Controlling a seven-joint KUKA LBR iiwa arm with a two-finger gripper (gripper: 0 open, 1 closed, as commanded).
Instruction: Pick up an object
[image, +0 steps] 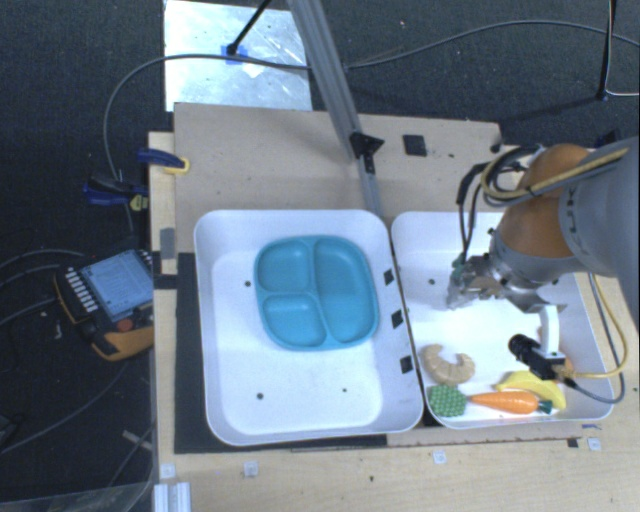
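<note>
My gripper (463, 287) sits low over the right bin (425, 232), above the bare white floor near the wall it shares with the left bin (228, 400). My wrist and orange band crowd in from the right and cover much of the gripper's body, so I cannot tell whether it is open or closed. Nothing shows in its grasp. I also cannot tell whether it touches the bin floor or hangs just above it.

The things to pick lie well apart from it, along the near edge of the right bin. A tan curved piece (450, 365), perhaps a pastry, lies closest. Just below it, a small green dotted piece (447, 401) is pressed into the bin's near left corner, too small for me to name. An orange carrot (503, 402) lies flat to the right of that piece. A yellow banana (522, 381) lies just behind the carrot, which partly covers it.

In the left bin a blue divided plate (317, 292) lies flat and in full view. Both bins stand on the brown counter (260, 150).
</note>
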